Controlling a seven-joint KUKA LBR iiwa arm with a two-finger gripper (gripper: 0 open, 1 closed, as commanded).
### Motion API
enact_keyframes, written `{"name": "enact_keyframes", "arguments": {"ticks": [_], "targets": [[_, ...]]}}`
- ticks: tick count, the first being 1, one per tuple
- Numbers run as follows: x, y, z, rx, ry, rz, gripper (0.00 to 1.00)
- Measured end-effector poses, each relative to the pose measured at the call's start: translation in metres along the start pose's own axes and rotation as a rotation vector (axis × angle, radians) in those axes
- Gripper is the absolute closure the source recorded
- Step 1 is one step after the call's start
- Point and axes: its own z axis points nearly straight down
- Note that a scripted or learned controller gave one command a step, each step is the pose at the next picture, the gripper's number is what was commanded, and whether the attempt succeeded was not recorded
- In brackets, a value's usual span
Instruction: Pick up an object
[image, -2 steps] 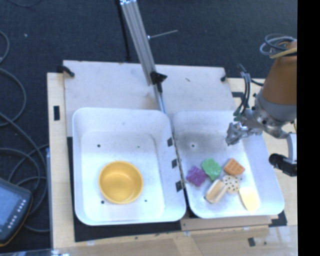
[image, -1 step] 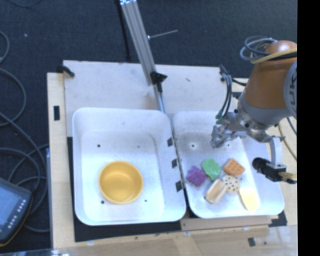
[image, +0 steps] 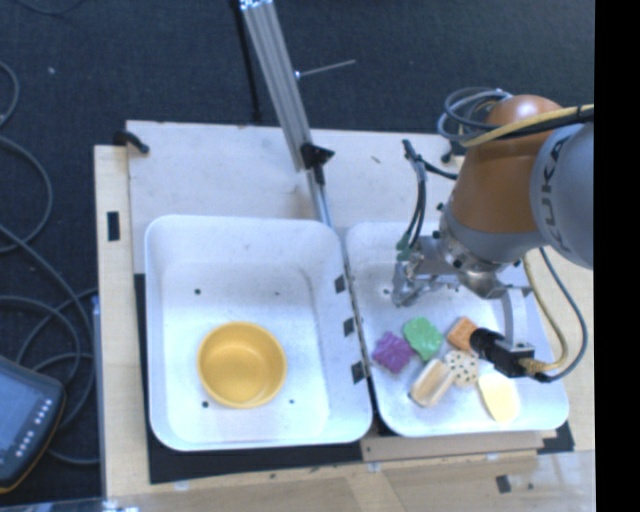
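1. Lower right of the frame, nearest the viewer: a cluster of small objects lies in the right bin (image: 560, 405). It comprises a pale yellow piece (image: 499, 397), a tan block (image: 431, 383), a spotted white piece (image: 463, 369), an orange piece (image: 460, 333), a green piece (image: 423, 338) and a purple piece (image: 392, 352). Several touch or nearly touch, so any of them could serve as the task's object.
2. Lower left: a yellow bowl (image: 241, 364) sits alone in the left bin (image: 170, 250), well apart from the cluster.
3. Centre right: the gripper (image: 405, 285) hangs over bare bin floor, just above the green piece in the frame. Nothing lies between its fingers; whether they stand wide or narrow cannot be told.
4. Upper right: the arm (image: 505, 185), its orange band prominent, reaches in over the right bin.
5. Guidance, as a judgement: the step is the approach. The purple piece, at the edge of the cluster, likely offers the cleanest grasp; the descent should centre on a single object, so the fingers do not straddle two.
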Motion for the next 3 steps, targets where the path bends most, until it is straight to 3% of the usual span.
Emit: {"name": "enact_keyframes", "arguments": {"ticks": [2,3], "targets": [[0.113,-0.019,0.007,0.002,0.001,-0.002,1.00],[0.110,-0.019,0.006,0.001,0.001,0.004,0.00]]}}
